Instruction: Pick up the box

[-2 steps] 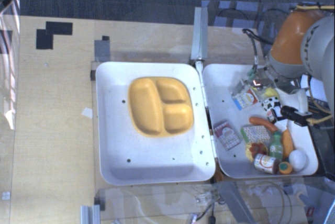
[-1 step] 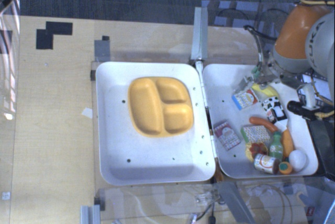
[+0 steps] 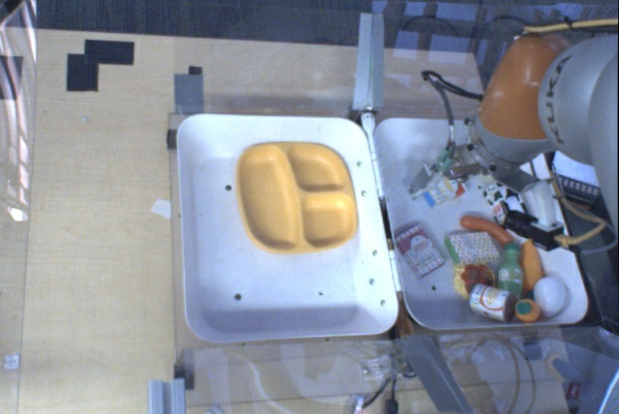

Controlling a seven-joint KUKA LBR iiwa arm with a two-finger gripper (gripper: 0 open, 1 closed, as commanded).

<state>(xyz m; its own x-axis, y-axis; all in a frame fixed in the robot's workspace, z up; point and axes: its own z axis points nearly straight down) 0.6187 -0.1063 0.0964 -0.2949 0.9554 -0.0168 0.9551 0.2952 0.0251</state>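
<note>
In the right bin (image 3: 397, 161), a small white carton with blue and red print (image 3: 444, 192) lies near the back left. My gripper (image 3: 437, 176) hangs right over it, at its upper edge; whether it touches the carton is unclear. A flat pink patterned box (image 3: 418, 250) lies further forward, close to the bin's left wall and apart from the gripper. A second speckled box (image 3: 471, 249) lies to its right. The grey arm with its orange band (image 3: 517, 93) reaches in from the right.
The front right of the right bin is crowded with a sausage (image 3: 483, 227), a green bottle (image 3: 510, 269), a carrot (image 3: 530, 263), a can (image 3: 488, 303) and an egg (image 3: 549, 294). The left bin (image 3: 208, 238) holds a yellow divided tray (image 3: 295, 194).
</note>
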